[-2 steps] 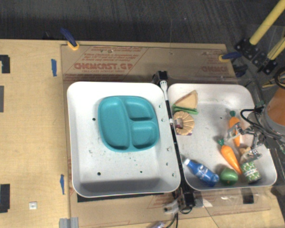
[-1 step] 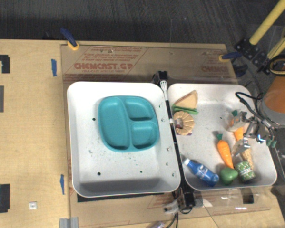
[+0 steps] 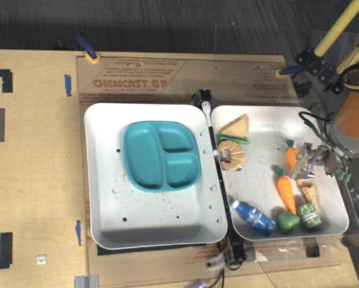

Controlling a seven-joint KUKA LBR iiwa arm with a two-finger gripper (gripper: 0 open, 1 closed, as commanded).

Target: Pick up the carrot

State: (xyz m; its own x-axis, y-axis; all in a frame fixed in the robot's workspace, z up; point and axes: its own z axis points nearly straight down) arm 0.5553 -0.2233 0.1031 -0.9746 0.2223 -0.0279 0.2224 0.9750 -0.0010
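The table (image 3: pixel 35 161) is a tan board with black tape marks at the far left of the frame and blue tape tabs near the bins. Behind the bins lies a cardboard sheet (image 3: pixel 185 77) printed in red; the word looks like "CHEMCAST", though the smaller lines are too faint to read.

The left bin (image 3: pixel 101 221) holds a teal divided plate (image 3: pixel 161 155), set toward its upper middle.

In the right bin (image 3: pixel 257 131), near the dividing wall, sit a toy sandwich wedge (image 3: pixel 236 128) and, just below it, a round tan toy (image 3: pixel 232 155). Lower down lies a blue bottle (image 3: pixel 254 216), slanting toward the lower right.

The carrot (image 3: pixel 286 194) lies in the right half of this bin, its long axis nearly up and down the frame: green leafy end toward the upper left, orange tip toward the bottom, close to a green round toy (image 3: pixel 288 222). A second, smaller orange piece (image 3: pixel 292 156) sits above it. Beside the carrot on the right are a tan cone-like toy (image 3: pixel 309 192) and a small green-labelled can (image 3: pixel 311 216); its label cannot be read.

The pincer (image 3: pixel 308 161) hangs just to the upper right of the carrot; whether its fingers are apart or together, I cannot tell.
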